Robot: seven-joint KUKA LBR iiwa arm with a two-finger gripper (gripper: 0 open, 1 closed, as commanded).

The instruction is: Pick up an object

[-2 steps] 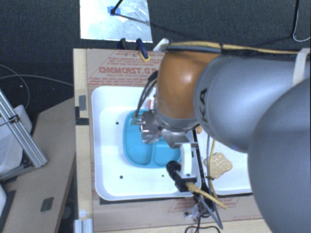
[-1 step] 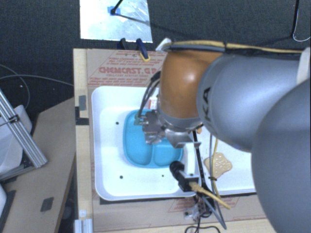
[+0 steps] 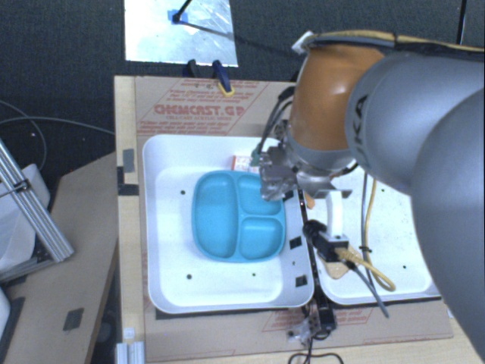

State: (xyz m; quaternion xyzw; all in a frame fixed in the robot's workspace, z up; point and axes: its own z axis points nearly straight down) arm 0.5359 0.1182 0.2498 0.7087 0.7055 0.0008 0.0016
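Observation:
A blue plastic tray with three compartments lies flat in the middle of the left white bin. A small red and white box rests just behind the tray's far right corner, partly hidden by the gripper. My gripper hangs low over the tray's far right corner, at the inner edge of the left bin. The wrist and the big grey and orange arm cover it from above.
The right white bin is largely covered by the arm. A pale brown thing lies near its front left corner. A cardboard sheet lies under both bins. A blue and yellow clamp sits at the bench's back edge.

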